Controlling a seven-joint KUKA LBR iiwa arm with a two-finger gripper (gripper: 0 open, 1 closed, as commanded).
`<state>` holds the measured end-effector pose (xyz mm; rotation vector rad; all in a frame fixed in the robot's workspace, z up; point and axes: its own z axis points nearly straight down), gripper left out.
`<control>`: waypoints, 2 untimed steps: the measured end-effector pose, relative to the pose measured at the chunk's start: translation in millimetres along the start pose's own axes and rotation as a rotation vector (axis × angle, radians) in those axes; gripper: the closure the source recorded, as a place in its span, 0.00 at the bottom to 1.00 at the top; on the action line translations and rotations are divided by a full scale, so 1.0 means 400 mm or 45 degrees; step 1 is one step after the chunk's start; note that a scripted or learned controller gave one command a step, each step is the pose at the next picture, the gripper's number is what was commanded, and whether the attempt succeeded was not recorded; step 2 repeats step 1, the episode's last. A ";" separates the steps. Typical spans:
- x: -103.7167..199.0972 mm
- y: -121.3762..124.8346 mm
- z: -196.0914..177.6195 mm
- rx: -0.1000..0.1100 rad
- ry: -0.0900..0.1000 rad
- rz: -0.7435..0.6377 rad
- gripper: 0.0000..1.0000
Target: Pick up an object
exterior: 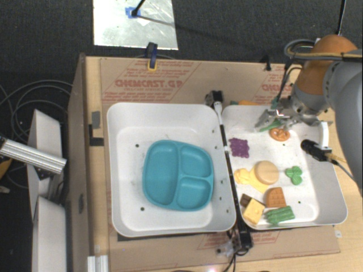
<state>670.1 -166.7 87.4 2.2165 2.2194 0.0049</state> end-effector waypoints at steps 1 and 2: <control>-0.071 -0.046 -0.001 -0.003 -0.002 0.001 0.00; -0.071 -0.046 -0.001 -0.003 -0.002 0.001 0.00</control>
